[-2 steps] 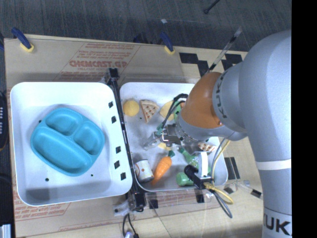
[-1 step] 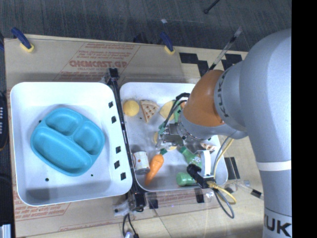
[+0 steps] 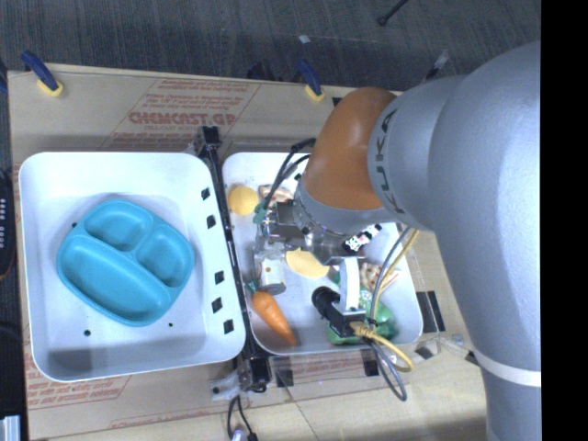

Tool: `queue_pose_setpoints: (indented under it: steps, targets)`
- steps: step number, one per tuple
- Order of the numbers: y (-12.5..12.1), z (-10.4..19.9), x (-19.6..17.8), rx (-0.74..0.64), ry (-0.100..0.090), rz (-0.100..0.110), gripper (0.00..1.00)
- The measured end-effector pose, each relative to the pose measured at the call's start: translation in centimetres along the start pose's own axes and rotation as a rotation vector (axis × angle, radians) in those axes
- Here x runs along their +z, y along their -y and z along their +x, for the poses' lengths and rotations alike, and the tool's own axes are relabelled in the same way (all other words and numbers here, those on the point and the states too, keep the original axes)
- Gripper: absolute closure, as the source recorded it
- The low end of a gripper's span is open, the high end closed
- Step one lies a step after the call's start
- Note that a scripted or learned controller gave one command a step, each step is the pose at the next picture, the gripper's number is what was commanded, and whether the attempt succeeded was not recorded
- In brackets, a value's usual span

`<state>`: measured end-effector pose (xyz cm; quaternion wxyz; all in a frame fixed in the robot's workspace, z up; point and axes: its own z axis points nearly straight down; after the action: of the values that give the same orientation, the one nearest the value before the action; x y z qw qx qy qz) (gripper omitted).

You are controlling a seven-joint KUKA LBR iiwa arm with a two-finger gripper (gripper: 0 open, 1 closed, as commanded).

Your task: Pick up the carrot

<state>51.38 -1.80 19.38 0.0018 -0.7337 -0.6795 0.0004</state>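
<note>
The grey arm (image 3: pixel 478 209), closest to the lens, filled the right side of the frame. Its orange band (image 3: pixel 344 154) hung over the upper middle of the right bin (image 3: pixel 266 163).

At the lower edge of the frame, a cardboard sheet (image 3: pixel 165 99) with red print lay under both bins and showed below them. The carrot (image 3: pixel 273 317) lay in the lower left part of the right bin, close to the wall shared with the left bin. Its thick end pointed to the upper left and its tip to the lower right. To its right, in the bin's lower right corner, sat a green thing (image 3: pixel 384 323), partly hidden by cables.

The gripper (image 3: pixel 270 278) pointed down into the right bin, directly above the carrot's thick end in the frame. The carrot was not between its tips. I could not tell whether the gripper was open or closed, nor whether it touched the carrot. A pale yellow thing (image 3: pixel 306 265) lay just to its right.

The left bin (image 3: pixel 55 182) held a blue compartment plate (image 3: pixel 126 260) at a slant.

Farther up, a second yellow thing (image 3: pixel 243 198) sat in the right bin's upper left corner. Two blue clamps (image 3: pixel 41 73) (image 3: pixel 310 79) gripped the sheet's top edge.
</note>
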Motion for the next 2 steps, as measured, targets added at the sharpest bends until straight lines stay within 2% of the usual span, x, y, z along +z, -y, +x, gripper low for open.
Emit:
queue_pose_setpoints:
  steps: [1, 2]
  targets:
    - [3.44, -5.19, -0.18, -0.337, 0.002, 0.006, 1.00]
    - [3.43, -5.08, -0.18, -0.338, 0.001, 0.006, 0.00]
